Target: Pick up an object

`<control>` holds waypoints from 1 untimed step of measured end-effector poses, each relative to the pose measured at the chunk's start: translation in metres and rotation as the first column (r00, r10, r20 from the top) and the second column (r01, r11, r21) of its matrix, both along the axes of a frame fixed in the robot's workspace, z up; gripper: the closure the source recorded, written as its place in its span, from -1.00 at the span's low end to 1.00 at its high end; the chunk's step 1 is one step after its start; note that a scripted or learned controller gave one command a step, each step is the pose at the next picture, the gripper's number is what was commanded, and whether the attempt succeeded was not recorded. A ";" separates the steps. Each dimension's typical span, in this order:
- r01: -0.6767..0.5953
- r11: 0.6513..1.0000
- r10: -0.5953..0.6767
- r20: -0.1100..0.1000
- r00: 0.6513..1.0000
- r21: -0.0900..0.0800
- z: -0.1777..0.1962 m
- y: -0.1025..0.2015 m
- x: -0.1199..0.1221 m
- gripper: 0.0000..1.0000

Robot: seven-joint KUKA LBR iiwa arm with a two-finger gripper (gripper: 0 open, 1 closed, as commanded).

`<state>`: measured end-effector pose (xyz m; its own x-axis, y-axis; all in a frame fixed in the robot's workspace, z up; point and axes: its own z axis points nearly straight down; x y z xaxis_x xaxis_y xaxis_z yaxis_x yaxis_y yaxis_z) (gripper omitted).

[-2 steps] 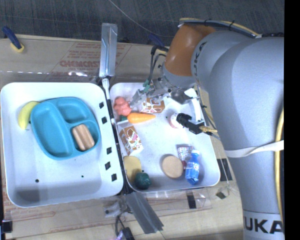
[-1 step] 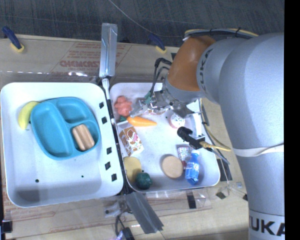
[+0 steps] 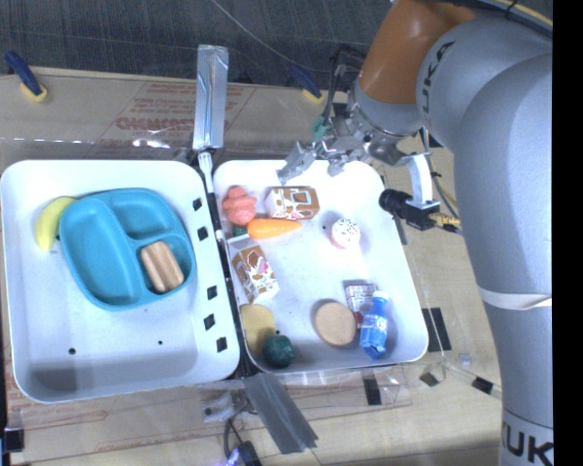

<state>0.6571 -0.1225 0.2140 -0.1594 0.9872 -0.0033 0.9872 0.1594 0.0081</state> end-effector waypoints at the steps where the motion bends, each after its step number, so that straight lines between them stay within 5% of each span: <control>1: -0.070 0.998 0.070 0.002 0.998 -0.001 0.201 -0.032 -0.028 -1.00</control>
